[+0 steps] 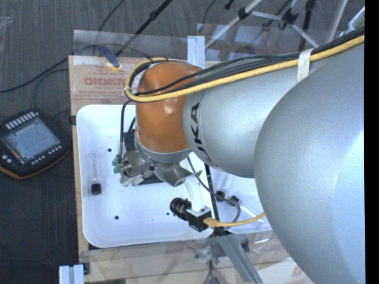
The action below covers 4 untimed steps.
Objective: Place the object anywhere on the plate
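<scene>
Where arm (266, 135) looms, white bin (98, 218) sits above dark carpet (35, 40).

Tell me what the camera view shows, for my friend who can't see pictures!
A big grey robot arm with an orange band reaches from the right over a shallow white bin, its gripper hanging low inside. A small dark object lies on the bin floor to the gripper's left. A handheld control pad rests on the floor left of the bench.
</scene>
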Tool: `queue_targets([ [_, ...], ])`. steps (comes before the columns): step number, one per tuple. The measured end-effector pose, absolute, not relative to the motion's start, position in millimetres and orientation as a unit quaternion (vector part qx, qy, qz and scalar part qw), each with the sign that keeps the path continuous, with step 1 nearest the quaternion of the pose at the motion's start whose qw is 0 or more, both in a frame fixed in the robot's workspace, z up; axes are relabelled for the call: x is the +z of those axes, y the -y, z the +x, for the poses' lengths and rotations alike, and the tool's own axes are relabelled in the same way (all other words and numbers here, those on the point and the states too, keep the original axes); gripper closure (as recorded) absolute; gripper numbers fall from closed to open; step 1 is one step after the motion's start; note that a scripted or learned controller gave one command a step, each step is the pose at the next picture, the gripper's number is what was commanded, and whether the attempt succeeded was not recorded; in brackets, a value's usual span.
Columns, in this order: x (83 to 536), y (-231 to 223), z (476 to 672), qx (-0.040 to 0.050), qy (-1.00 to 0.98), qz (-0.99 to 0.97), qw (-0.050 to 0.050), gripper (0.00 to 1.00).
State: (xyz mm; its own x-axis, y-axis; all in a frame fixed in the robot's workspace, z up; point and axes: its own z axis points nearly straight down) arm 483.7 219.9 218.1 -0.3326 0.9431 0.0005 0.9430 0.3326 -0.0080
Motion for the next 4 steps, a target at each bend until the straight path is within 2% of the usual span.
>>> queue_targets([
  [1,218.1,-219.8,483.6,0.0032,0.816,-0.578,0.003,0.00],
  [2,226.1,-218.6,484.2,0.0046,0.815,-0.579,0.004,1.00],
  [3,226.0,-218.7,484.1,0.0046,0.815,-0.579,0.004,0.00],
  [4,234.2,-217.3,484.9,0.0058,0.815,-0.580,0.004,1.00],
])
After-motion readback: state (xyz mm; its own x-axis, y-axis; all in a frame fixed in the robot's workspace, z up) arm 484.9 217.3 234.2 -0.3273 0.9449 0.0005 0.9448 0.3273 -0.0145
